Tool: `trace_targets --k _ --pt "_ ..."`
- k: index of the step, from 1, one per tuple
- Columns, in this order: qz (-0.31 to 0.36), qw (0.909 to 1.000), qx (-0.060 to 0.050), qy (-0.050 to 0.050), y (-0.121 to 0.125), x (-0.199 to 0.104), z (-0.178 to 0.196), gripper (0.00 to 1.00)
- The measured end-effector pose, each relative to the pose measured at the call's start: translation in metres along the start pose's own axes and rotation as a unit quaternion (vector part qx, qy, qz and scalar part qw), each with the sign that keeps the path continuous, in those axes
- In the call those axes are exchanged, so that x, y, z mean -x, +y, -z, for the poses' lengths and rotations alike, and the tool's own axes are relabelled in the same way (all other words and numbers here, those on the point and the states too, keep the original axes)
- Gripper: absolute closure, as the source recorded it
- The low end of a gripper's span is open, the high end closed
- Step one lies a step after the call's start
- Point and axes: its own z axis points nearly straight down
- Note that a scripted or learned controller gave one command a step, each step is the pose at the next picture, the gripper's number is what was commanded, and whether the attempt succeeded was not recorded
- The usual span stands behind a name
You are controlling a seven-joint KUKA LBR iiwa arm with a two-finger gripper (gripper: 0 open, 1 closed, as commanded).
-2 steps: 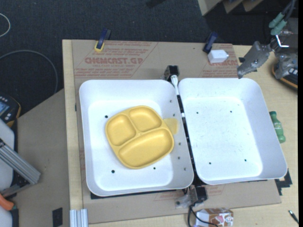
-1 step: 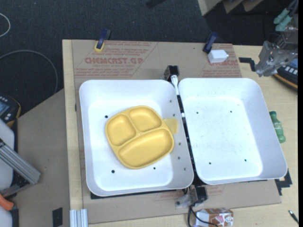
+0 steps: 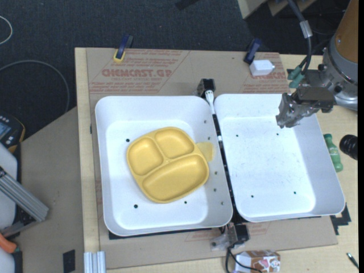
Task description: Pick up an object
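A yellow divided plate (image 3: pixel 167 164) with three compartments lies in the left white bin (image 3: pixel 114 118), slightly right of its middle. A small pale yellow piece (image 3: pixel 206 150) pokes out from under the plate's right rim. My gripper (image 3: pixel 287 120) hangs over the upper right part of the right white bin (image 3: pixel 267 169), far from the plate. I see nothing between its fingers.
A black divider strip (image 3: pixel 219 147) runs between the two bins. A white block (image 3: pixel 261 67) and clamps sit on the cardboard behind the bins. A green marker (image 3: pixel 333 152) lies off the right bin's right edge. Cables and a small packet lie at the front.
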Motion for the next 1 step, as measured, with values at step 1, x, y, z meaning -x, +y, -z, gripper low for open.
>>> trace_targets --k 1 --pt "0.004 1.0000 0.003 0.001 0.0004 -0.0729 -0.0168 1.00"
